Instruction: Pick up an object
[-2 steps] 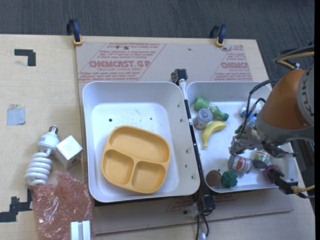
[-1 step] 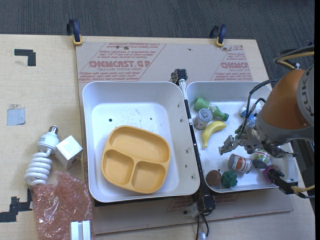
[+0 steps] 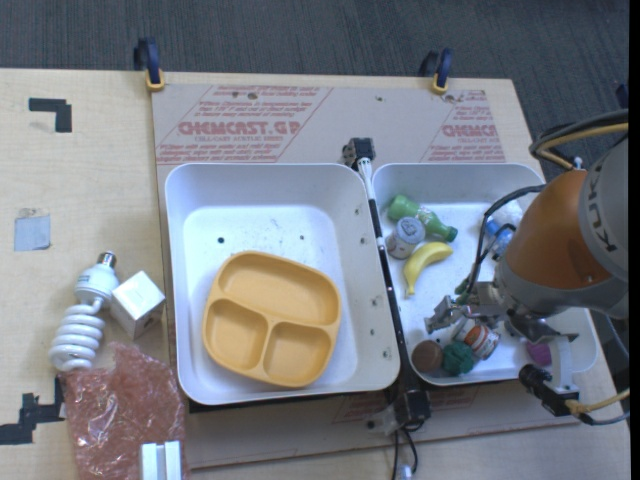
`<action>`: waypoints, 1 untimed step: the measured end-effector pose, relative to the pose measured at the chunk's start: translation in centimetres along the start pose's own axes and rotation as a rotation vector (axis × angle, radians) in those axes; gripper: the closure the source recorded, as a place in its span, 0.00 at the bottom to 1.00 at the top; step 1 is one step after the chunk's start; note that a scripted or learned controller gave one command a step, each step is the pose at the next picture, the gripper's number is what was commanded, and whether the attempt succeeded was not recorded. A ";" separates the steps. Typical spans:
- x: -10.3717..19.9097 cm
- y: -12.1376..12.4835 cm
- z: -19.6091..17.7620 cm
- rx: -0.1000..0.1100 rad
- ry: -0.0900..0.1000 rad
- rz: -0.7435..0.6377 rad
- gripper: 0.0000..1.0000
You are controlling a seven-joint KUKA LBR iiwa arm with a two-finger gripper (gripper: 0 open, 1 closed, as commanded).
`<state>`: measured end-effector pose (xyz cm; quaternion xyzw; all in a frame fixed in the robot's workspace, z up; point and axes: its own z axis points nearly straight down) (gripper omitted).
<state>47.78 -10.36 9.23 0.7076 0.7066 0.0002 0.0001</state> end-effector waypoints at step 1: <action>-0.1 0.1 -1.0 -0.003 -0.001 0.001 1.00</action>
